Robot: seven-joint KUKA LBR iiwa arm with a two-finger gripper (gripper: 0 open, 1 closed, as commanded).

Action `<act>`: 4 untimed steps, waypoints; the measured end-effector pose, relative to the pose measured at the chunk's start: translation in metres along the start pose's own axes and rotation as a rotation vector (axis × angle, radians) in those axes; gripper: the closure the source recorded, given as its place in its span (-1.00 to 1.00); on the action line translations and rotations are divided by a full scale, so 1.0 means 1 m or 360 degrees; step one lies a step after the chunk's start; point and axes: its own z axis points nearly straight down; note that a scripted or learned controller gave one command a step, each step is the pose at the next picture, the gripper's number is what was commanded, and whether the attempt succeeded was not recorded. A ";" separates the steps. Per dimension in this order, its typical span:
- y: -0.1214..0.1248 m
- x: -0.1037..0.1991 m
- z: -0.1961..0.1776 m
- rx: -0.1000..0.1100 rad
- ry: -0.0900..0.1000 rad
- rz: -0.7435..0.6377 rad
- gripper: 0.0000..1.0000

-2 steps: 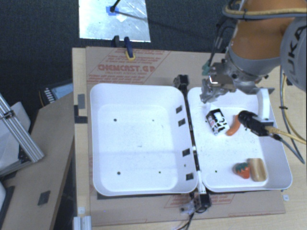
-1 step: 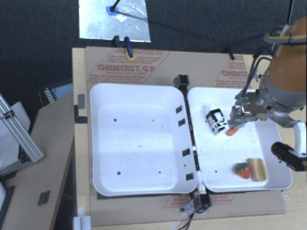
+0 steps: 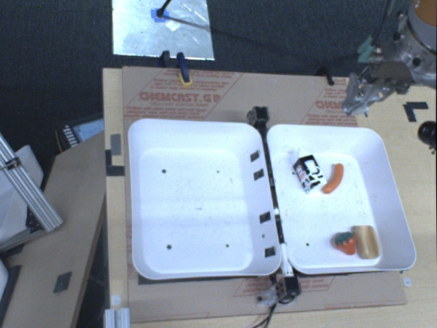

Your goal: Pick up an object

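Observation:
The right bin [image 3: 382, 183] holds three items. A small black-and-white package [image 3: 308, 172] lies near its upper middle, with an orange sausage-shaped toy [image 3: 333, 178] just to its right. Lower right sits a tan bread-like piece [image 3: 366, 241] touching an orange and green toy [image 3: 345, 242]. My gripper [image 3: 358, 101] hangs above the bench beyond the right bin's far edge, apart from every item, with nothing visible between its fingers.
The left bin [image 3: 194, 197] sits beside the right one, joined by a black hinge strip [image 3: 270, 197]. A shiny metal sheet [image 3: 162, 19] lies at the far back. An aluminium frame [image 3: 24, 190] stands at the left.

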 end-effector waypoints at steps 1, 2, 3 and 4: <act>0.038 0.052 0.090 0.0042 0.0001 -0.0003 1.00; -0.024 -0.043 0.148 0.0043 -0.0003 0.0024 1.00; -0.017 0.013 -0.046 -0.0002 0.0003 -0.0003 1.00; 0.032 0.028 0.035 0.0037 -0.0001 0.0002 1.00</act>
